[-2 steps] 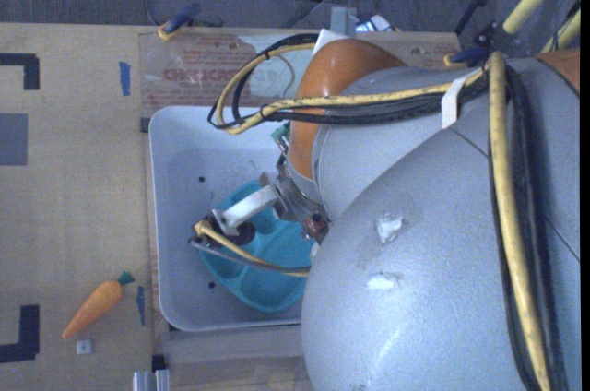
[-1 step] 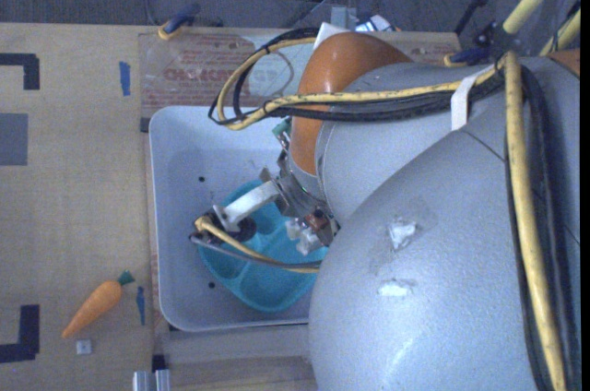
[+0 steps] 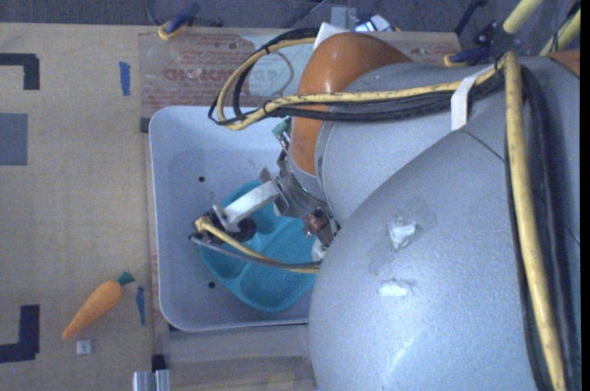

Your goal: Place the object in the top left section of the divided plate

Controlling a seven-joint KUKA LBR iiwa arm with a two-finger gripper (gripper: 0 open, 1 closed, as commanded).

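Writing first: a band of reddish print [image 3: 198,66] runs along the bench [image 3: 74,195] at 12 o'clock from the bin [image 3: 180,159], under a clear sheet. It is too blurred for me to read a word. I can make out no brand or label anywhere else.

My pincer [image 3: 293,207] hangs over the white bin, above the blue plate [image 3: 267,288], at about the plate's 1 o'clock edge. My own wrist and the yellow cables cover it from above, so I cannot tell how far open it is or whether it has hold of anything.

The plate lies flat on the bin floor toward the bin's 5 o'clock corner. A low ridge shows across its near part, and my arm hides its 3 o'clock side. The section at its 10 o'clock is partly covered by my gear.

The one loose thing I see is a carrot [image 3: 92,308] — orange with a green tip. It lies outside the bin on the bare wooden bench, at roughly 8 o'clock from my pincer and well apart from it. The bin's left wall stands between us. The carrot is tilted, with its green end toward 1 o'clock. A short strip of blue tape [image 3: 140,306] sits just beside it at 3 o'clock, and a small pale square [image 3: 83,346] lies near its 6 o'clock end.
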